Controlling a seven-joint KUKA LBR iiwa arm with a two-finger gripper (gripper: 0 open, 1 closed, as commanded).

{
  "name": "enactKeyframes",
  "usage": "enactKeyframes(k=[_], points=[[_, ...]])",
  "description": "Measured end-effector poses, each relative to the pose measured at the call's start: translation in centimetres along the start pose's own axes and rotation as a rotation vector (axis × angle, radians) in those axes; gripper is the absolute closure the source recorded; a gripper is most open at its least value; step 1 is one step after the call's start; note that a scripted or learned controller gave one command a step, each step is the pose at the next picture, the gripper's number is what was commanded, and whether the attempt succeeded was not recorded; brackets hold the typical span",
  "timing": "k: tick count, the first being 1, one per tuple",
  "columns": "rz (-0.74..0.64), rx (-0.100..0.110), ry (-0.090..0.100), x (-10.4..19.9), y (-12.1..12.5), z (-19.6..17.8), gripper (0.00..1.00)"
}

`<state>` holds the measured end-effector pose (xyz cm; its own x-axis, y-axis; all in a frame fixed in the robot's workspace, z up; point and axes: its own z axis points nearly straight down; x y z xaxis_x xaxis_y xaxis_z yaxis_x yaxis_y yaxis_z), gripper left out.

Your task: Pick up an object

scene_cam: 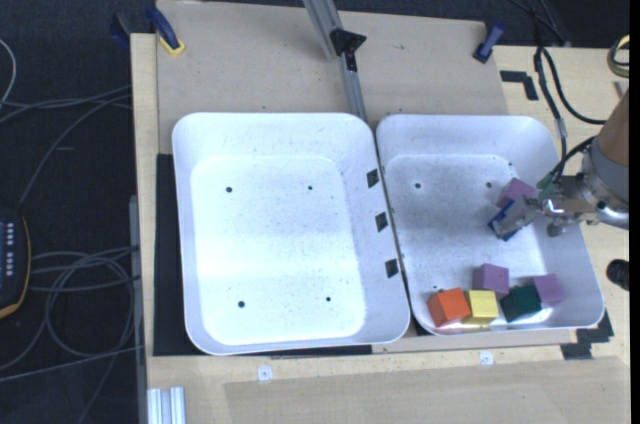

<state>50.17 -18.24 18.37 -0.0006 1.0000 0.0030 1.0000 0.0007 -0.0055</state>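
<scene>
Hand (520, 215) sits low in the right bin (440, 152), right side of the frame, and honestly I can't tell its state. It's basically on top of a purple block (519, 189), which pokes out just above it, with a small blue piece (503, 227) at its lower left. Other blocks are bunched well below, along the bin's bottom edge, orange block (451, 304) leftmost.

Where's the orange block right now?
The small orange block sits in the right white bin, at its near-left corner, touching the yellow block on its right.
</scene>
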Motion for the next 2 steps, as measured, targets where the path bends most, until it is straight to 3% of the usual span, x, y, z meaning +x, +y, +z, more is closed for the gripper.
enactKeyframes(k=[1,2], points=[[0.0,0.002,0.0,0.1,0.2,6.3,0.0],[0.0,-0.008,-0.003,0.1,0.4,4.8,1.0]])
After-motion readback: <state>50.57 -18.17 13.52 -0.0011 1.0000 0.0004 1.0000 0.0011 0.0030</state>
